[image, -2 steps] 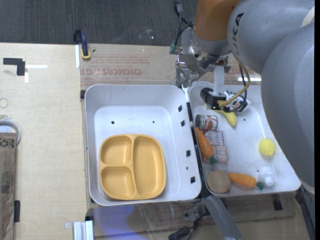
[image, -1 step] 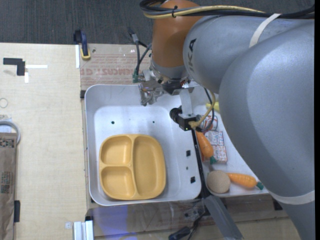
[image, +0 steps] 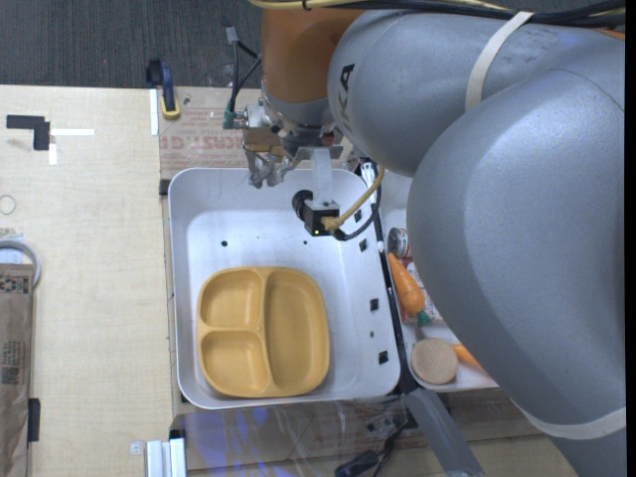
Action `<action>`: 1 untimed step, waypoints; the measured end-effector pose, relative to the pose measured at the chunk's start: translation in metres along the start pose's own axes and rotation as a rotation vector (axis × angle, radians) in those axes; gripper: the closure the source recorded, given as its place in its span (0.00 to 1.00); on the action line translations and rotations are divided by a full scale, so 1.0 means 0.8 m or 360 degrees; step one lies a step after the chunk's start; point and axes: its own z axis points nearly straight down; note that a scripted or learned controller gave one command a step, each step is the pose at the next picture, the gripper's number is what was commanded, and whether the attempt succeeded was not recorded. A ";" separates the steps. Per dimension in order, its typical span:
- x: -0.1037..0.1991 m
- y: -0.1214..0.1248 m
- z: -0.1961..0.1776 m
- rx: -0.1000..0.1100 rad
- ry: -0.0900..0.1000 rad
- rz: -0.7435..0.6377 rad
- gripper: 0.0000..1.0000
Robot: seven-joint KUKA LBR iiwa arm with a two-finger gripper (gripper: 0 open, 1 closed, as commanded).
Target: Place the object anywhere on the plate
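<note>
- A yellow three-compartment plate (image: 264, 332) is seen in the near part of the left white bin (image: 199, 229), lying flat on the bin floor.
- The gripper (image: 266, 174) is placed over the far edge of the left bin, well apart from the plate; whether its tool is wide, narrow or holding anything cannot be told.
- The grey arm (image: 497, 167) with its orange band (image: 298, 48) is stretched across the right side of the view, and most of the right bin (image: 452, 378) is covered by it.
- An orange carrot (image: 405, 284) is found in the right bin, just beside the divider between the bins, partly under the arm.
- A round tan disc-like object (image: 433, 362) is seen nearer in the same bin, close to the carrot; its kind cannot be told.
- A small black part with a yellow cable (image: 320, 213) is hung over the far right part of the left bin.
- A pale wooden bench top (image: 79, 296) is seen to the left of the bins.
</note>
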 end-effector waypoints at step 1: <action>0.020 0.002 0.092 0.0004 0.0000 -0.0168 1.00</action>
